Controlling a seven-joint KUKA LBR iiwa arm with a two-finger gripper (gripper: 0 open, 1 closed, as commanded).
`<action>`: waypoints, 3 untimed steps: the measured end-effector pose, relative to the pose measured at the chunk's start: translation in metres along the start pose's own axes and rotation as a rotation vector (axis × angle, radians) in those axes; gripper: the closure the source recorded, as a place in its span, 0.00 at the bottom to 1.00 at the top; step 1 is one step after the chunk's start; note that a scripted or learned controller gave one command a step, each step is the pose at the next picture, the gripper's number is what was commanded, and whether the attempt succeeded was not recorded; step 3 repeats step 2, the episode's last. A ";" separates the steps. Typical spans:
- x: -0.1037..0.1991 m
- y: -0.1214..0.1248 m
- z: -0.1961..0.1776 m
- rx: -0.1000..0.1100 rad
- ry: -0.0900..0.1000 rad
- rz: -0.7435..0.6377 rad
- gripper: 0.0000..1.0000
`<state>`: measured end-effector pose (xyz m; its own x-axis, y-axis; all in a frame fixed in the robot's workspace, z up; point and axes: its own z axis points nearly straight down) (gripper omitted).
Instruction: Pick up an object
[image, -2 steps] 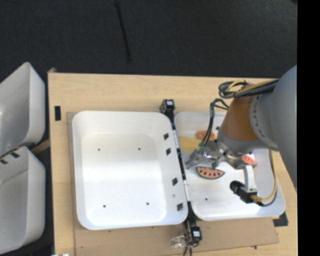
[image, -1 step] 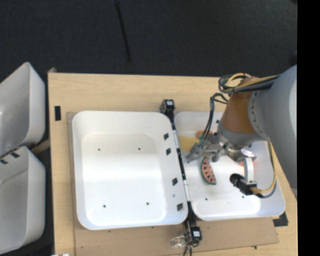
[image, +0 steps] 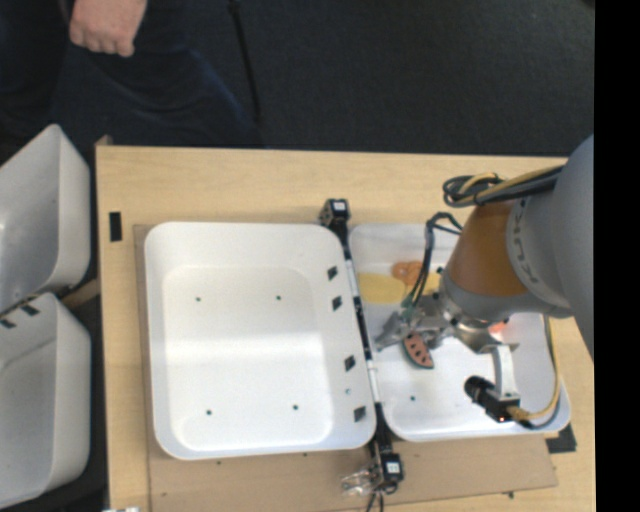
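Note:
My gripper (image: 408, 328) is down inside the right bin (image: 440, 420), near that bin's left wall. A dark red-brown object (image: 419, 352) lies right beside the gripper's tip, on its near side; whether it is gripped is unclear. Just behind the gripper a flat yellow object (image: 380, 288) rests on the bin floor. A small orange piece (image: 404, 270) sits behind the yellow one. The grey arm with its orange band (image: 482, 255) hides the middle of the right bin.
The left bin (image: 180, 400) stands next to the right one, with a divider carrying black clips (image: 352, 330) between them. A reddish bit (image: 500, 326) peeks out under the wrist. A person's hand (image: 100, 28) is at the far top left, off the bench.

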<state>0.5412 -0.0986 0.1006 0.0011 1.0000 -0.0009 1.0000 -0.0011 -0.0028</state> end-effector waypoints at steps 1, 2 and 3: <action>-0.001 0.002 -0.010 -0.004 0.000 0.001 1.00; 0.037 0.057 -0.106 -0.013 0.000 -0.007 1.00; 0.037 0.057 -0.106 -0.013 0.000 -0.007 1.00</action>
